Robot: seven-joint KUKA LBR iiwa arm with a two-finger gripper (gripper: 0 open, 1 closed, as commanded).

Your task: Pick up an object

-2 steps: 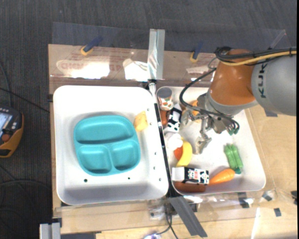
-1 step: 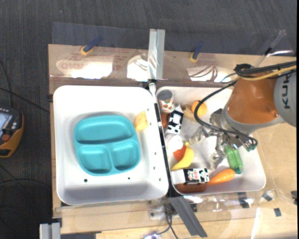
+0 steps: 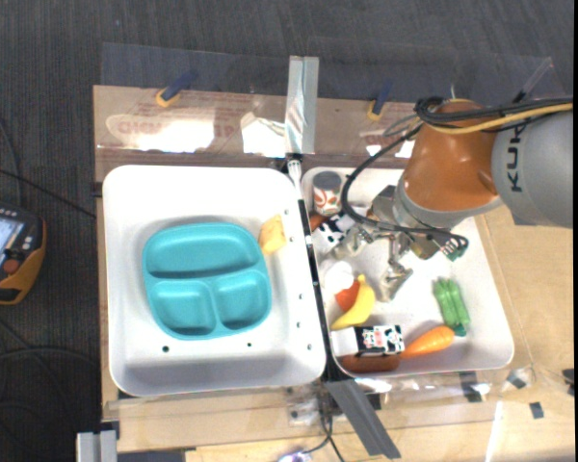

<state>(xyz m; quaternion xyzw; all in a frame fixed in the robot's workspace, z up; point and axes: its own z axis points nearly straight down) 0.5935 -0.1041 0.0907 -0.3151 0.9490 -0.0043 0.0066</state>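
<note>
- Near bottom edge of frame, right of centre: a small black-and-white carton (image 3: pixel 380 338) on a brown piece, in the right bin's (image 3: pixel 488 349) lower part.
- Just right of it, an orange carrot (image 3: pixel 426 340), lying slanted along the bin floor.
- Above the carrot, a green pea pod (image 3: pixel 452 305), ridged, roughly upright in the frame.
- Left of centre of that bin, a yellow banana (image 3: pixel 358 306) touching a red-orange piece.
- Mid-right: gripper (image 3: pixel 398 279), pointed down over the bin's bare white floor, between banana and pea pod; fingers slightly apart, pinching nothing.
- Above it, orange band and grey arm (image 3: pixel 535 176), entering from the right edge, cables looped over.
- Left bin (image 3: pixel 125 258): teal divided tray (image 3: pixel 208 277), small yellow item (image 3: pixel 272 234) beside it.
</note>
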